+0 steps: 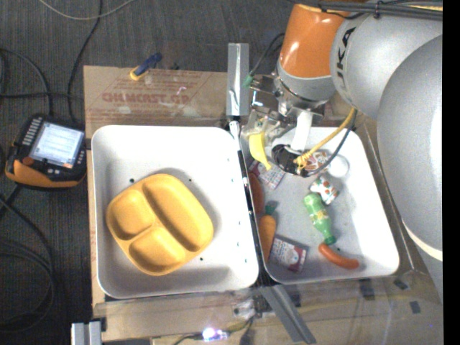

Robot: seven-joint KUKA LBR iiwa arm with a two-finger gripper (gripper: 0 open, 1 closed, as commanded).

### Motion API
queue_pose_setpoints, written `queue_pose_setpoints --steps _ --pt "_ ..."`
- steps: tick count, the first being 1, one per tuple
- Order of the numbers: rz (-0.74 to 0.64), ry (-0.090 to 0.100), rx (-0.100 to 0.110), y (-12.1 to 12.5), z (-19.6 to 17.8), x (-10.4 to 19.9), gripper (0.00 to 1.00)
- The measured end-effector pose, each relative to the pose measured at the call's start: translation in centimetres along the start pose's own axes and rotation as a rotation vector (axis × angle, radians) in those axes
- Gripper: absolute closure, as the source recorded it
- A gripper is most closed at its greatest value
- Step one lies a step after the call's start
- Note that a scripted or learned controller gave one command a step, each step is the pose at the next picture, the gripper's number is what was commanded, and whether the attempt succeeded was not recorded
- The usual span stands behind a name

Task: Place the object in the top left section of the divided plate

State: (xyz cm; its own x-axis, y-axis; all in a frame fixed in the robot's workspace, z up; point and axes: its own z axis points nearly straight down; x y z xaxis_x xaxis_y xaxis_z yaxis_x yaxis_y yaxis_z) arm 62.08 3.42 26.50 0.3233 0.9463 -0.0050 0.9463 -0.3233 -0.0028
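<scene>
Yellow banana-like piece [257, 152] at eleven o'clock of the right bin [374, 192], right under the gripper [267, 136]; cannot tell grip state. Divided plate [159, 222] waiting bare in the left bin [108, 157]. Nothing delivered yet; lift, carry, drop all pending.

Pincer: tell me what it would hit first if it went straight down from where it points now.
Probably the yellow banana-like piece right under the pincer, at the right bin's top left corner. Depth is unclear from this slanted view.
</scene>
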Motion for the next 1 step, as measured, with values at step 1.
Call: queue_pose_setpoints --steps 1 --pt "-0.23 0.003 0.002 -11.02 1.41 1.26 1.0"
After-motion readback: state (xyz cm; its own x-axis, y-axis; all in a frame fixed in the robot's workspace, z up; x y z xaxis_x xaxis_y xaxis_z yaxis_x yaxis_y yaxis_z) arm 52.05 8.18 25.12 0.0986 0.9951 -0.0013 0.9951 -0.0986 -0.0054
